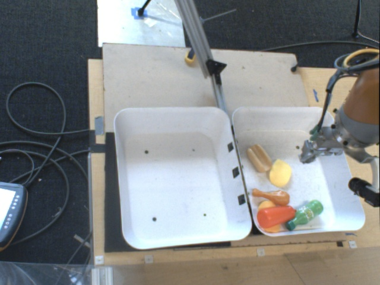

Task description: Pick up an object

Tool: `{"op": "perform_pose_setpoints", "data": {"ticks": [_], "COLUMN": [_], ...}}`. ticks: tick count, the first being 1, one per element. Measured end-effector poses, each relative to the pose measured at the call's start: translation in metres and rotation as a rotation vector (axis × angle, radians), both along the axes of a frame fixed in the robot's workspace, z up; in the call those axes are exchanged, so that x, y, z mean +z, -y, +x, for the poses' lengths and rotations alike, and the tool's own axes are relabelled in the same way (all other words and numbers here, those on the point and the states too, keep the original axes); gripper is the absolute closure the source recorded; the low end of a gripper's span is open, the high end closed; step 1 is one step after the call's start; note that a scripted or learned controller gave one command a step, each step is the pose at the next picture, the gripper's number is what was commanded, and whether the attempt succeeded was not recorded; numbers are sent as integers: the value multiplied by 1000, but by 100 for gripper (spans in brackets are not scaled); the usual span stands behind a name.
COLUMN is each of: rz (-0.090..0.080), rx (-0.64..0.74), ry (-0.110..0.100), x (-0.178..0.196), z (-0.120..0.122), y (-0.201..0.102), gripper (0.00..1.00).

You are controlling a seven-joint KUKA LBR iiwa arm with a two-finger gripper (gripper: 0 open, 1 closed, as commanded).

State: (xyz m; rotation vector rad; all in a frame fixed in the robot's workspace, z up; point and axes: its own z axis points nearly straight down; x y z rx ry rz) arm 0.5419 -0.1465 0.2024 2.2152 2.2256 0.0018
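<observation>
The job looks just begun: the right bin (338, 215) holds the red pepper (274, 216), green bottle (306, 214) and yellow lemon (281, 173), while the pincer (313, 149) hovers far right, carrying nothing, grip unclear.

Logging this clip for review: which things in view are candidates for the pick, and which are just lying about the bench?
For the job, all in the right bin:
hot dog bun
yellow lemon
orange drumstick
red carrot-like piece
green bottle
gripper, above the right bin

Lying about:
left bin
black cables
handheld screen
camera pole
</observation>
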Motion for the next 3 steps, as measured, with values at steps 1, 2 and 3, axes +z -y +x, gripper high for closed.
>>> {"op": "perform_pose_setpoints", "data": {"ticks": [1,2,3], "rz": [2,3,2], "rx": [5,7,6], "ry": [2,2,1], "x": [13,27,26], "z": [5,16,37], "y": [-48,-104,-152], "gripper": [100,100,100]}}
